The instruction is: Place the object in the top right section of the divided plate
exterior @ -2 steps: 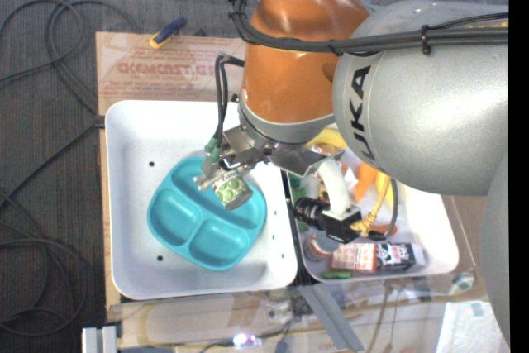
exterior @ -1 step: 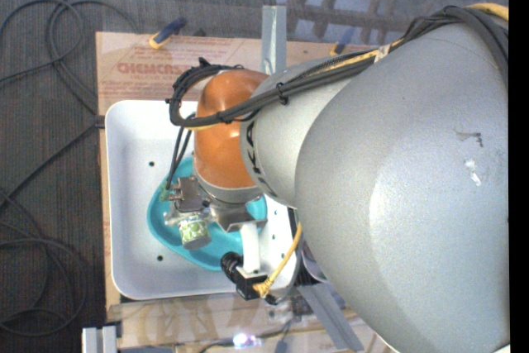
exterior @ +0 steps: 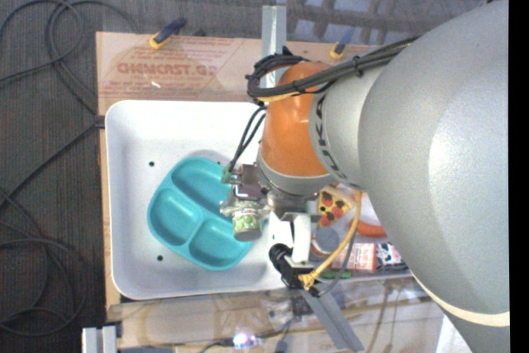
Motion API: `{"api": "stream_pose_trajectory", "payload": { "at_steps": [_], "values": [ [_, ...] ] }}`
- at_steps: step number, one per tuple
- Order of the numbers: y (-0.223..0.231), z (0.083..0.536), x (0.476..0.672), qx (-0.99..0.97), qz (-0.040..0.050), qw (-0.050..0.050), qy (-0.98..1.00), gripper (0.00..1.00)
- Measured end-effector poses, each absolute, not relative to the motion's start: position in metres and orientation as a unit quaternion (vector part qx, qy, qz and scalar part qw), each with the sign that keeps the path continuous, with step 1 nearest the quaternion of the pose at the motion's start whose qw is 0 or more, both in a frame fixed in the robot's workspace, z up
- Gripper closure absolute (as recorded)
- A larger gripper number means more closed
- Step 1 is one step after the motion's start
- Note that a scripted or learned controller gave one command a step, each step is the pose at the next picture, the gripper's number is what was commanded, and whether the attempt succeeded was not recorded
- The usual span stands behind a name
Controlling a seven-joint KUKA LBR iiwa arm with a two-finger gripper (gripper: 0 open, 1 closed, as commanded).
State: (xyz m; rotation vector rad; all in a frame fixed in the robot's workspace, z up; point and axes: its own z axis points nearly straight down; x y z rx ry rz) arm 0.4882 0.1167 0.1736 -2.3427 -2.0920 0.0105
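The blue divided plate [exterior: 194, 215] lies in the left white bin [exterior: 132, 136]. The gripper [exterior: 245, 221] hangs over the plate's right edge. A small greenish object [exterior: 245, 221] sits right at its tip, seemingly held between its fingers.

1. The divided plate [exterior: 183, 211] is teal with rounded corners and raised ridges parting it into three compartments. It lies flat and turned at a slant in the left white bin [exterior: 132, 136], toward that bin's right wall and nearer its front edge than its back.

2. The object [exterior: 245, 221] is small, greenish and pale, too blurred to name. It sits at the plate's right rim, under the end effector [exterior: 246, 211].
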Motion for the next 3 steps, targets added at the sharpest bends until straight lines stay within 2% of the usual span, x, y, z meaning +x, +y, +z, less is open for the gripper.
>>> {"api": "stream_pose_trajectory", "payload": {
  "at_steps": [1, 2, 3],
  "values": [
    [0.189, 0.148, 0.481, -0.668, 0.0038, 0.002, -0.744, 1.0],
    [0.168, 0.129, 0.487, -0.747, -0.0079, -0.002, -0.665, 1.0],
    [0.093, 0.182, 0.483, -0.801, 0.0033, -0.001, -0.599, 1.0]
  ]
}}
